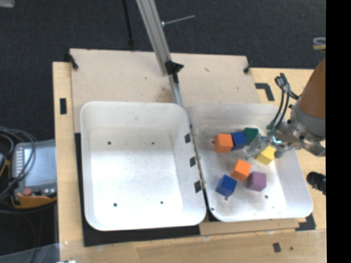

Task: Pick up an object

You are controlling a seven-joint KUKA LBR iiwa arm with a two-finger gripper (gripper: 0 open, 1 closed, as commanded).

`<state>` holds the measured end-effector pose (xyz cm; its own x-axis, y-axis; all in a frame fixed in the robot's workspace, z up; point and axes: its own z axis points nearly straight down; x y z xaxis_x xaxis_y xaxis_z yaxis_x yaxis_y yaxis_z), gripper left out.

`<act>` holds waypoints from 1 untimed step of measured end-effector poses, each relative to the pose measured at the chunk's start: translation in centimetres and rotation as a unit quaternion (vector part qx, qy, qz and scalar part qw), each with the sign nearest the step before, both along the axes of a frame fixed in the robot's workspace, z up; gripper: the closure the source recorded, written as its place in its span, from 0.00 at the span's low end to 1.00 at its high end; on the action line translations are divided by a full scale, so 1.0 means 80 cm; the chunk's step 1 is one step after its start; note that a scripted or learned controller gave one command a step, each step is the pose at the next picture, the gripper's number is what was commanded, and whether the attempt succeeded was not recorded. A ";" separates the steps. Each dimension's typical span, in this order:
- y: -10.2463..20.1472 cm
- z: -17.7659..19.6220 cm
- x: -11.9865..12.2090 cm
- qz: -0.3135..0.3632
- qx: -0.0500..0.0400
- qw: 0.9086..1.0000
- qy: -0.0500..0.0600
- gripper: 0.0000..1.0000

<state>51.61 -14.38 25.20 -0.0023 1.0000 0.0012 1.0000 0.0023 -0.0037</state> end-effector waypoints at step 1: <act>0.000 0.003 0.001 -0.001 -0.001 1.000 -0.003 0.00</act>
